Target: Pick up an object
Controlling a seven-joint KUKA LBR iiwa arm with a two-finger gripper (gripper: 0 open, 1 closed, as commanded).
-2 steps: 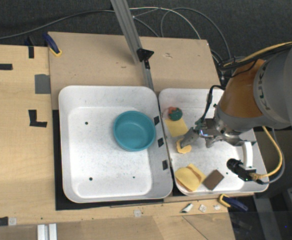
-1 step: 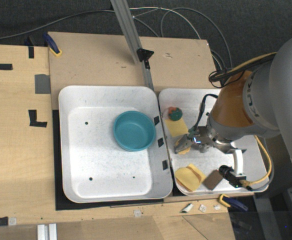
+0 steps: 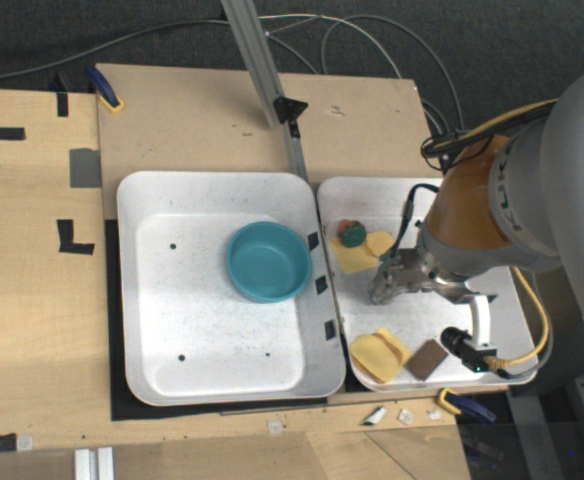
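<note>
My gripper (image 3: 387, 280) hangs low in the right bin (image 3: 372, 196), just right of a flat yellow piece (image 3: 352, 257). A small red and green object (image 3: 351, 233) lies above that piece, with a small yellow round bit (image 3: 379, 242) beside it. Toward the bin's front sit a yellow sponge-like block (image 3: 377, 355) and a brown block (image 3: 427, 359). The grey arm with its orange band (image 3: 467, 213) covers the bin's right half. No object can be made out between the fingers.
A teal bowl (image 3: 268, 260) sits in the left bin (image 3: 152, 268), near the divider. A slanted metal pole (image 3: 262, 63) crosses the bench behind the bins. Cables loop at the back right.
</note>
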